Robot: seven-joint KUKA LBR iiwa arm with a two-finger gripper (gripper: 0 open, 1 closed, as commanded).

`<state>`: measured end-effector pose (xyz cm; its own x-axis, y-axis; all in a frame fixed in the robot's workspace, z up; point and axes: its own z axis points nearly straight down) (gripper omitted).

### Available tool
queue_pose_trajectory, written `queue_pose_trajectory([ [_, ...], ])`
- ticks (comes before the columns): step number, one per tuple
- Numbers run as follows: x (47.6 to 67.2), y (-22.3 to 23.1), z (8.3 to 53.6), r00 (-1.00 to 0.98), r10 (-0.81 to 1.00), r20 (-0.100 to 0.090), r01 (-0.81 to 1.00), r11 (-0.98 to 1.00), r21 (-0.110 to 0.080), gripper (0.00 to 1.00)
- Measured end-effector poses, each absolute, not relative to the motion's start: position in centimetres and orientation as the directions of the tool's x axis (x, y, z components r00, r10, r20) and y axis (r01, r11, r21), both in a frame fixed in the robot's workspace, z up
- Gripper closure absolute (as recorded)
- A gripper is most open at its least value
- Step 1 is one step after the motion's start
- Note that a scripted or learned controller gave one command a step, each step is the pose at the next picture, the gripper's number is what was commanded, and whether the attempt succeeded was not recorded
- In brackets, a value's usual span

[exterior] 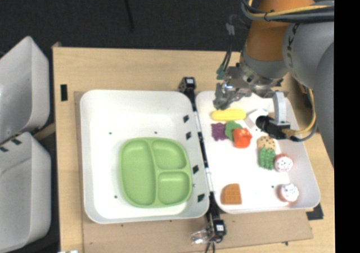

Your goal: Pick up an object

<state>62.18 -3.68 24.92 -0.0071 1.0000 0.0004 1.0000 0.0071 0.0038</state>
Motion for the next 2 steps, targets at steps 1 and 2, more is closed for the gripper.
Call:
queue_pose_trajectory([
  [1, 62.5, -2.9, 23.2, -0.003, 1.000, -0.001, 1.000, 0.003, -0.001, 1.00],
  [2, 62.4, -3.5, 25.2, -0.001, 1.000, -0.001, 1.000, 0.001, 0.003, 1.00],
])
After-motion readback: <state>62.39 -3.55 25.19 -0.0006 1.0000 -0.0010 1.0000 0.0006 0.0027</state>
